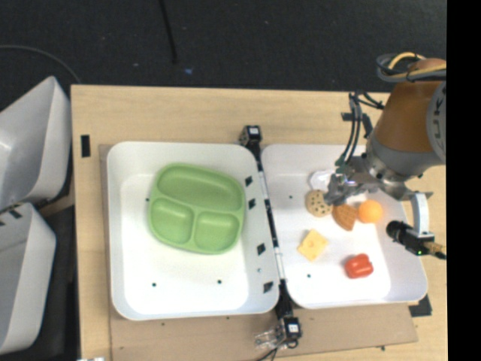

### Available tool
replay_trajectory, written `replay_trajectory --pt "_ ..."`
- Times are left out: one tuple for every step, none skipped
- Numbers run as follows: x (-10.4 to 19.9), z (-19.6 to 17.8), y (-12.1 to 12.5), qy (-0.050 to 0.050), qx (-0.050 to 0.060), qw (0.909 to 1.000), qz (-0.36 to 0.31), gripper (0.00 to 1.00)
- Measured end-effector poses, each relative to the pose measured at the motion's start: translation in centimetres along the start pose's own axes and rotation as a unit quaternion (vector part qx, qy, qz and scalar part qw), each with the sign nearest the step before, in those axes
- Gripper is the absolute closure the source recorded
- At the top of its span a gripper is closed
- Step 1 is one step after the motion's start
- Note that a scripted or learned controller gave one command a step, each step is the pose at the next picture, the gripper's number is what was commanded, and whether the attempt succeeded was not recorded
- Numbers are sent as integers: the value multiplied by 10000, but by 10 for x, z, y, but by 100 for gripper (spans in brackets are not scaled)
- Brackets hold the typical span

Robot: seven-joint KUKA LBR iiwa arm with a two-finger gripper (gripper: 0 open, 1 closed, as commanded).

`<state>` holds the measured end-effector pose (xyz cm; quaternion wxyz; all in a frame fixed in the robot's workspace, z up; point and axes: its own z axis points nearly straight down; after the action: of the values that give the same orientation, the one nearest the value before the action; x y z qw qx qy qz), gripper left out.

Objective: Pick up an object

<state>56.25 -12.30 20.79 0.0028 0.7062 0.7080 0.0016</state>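
- Camera view: the gripper [342,189] hangs low in the right bin [301,292]; whether it is wide or narrow, I cannot tell.
- Just below it lie a cookie [318,202], a brown piece [346,216] and an orange [370,212].
- Farther down: cheese [313,244], red pepper [358,265].
- Well to its left, a green plate [197,208] sits in the left bin [128,292].

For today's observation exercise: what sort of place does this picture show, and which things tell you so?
Probably a robotics lab test bench: a robot arm reaches over two white bins, with toy food like a cheese wedge and a green divided plate.
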Motion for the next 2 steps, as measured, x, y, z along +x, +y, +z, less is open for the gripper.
replay_trajectory --pt "-6 -64 4 -6 -12 10000 -1 100" --pt "45 -65 32 7 15 10000 -20 100"
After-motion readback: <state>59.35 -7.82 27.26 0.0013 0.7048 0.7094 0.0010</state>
